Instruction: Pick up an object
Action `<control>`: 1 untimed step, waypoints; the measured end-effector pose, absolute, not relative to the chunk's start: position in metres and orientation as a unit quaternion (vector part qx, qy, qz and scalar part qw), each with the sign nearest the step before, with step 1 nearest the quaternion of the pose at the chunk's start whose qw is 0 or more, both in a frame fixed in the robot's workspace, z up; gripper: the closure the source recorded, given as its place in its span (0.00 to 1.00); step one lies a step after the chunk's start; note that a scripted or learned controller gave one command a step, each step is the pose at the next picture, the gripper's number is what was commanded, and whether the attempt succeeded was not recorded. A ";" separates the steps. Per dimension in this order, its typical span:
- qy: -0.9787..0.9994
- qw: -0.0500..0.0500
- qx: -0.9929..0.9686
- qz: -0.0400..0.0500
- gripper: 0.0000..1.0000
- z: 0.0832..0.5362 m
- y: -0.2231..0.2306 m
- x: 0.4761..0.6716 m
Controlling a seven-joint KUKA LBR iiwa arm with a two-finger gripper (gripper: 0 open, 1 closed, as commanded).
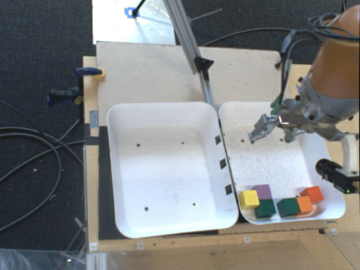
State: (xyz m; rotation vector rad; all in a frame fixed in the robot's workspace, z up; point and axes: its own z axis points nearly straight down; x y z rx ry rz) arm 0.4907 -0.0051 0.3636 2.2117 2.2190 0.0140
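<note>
Camera view: blocks (279, 202) clustered at right bin (281, 159) near edge.
Handling: small, rigid, light; grip opposite flat faces.
Jaws (263, 129): state indeterminable.

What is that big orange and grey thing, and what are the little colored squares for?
That is a robot arm, seen by a camera looking down from above. At its end is a gripper, like a two-finger hand, hanging over the right bin. I can't tell if its fingers are open, and nothing shows between them. The squares are blocks lying at the bin's near edge: yellow, purple, two green, two orange. The robot should pick one up. The left bin sits beside it.
</note>
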 end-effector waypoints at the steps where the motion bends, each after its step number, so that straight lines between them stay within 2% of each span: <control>1: 0.705 0.001 0.709 -0.002 0.00 0.310 -0.077 0.501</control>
